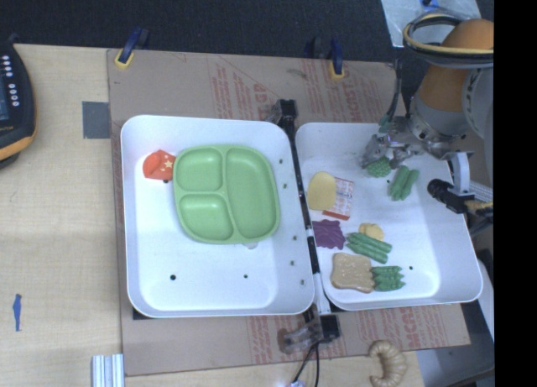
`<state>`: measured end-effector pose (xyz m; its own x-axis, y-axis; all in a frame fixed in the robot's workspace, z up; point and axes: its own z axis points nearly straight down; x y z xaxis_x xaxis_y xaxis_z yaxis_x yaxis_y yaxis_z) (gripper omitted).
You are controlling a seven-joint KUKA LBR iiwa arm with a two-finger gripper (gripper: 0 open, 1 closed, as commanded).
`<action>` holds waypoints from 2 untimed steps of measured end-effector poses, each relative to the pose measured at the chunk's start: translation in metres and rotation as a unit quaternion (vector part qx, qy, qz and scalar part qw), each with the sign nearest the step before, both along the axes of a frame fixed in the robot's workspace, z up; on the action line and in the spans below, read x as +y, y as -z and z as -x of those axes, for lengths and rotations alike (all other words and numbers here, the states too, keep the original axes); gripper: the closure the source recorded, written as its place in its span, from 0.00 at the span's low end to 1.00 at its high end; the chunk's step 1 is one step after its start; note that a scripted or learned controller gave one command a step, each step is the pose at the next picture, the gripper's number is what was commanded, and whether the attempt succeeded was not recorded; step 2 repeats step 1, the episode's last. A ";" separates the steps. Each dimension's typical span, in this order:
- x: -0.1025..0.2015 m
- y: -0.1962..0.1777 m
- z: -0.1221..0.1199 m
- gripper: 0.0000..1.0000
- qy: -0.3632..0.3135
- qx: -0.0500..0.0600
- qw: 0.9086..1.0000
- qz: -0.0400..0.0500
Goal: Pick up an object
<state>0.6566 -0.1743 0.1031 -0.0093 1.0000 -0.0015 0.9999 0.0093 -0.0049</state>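
Note:
My gripper (382,156) hangs low over the far part of the right bin (445,243). A small green piece (378,168) lies right beneath it, and I cannot tell whether they touch. A second green piece (403,182) rests just to its right. Nearer the front lie a yellow piece (320,190) with a red and white packet (341,199), a purple piece (327,232), a small yellow piece (371,231), a green bean pod (369,247), a slice of toast (351,272) and another green piece (388,276).
The left bin (210,289) holds a green divided plate (226,192) and a red piece with a yellow star (158,164). A divider (300,201) separates the bins. A tan curled object (388,362) lies on the bench in front. A black pendant (13,100) sits far left.

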 end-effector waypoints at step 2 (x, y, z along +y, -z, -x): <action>0.105 -0.095 0.014 1.00 -0.002 -0.005 1.000 -0.002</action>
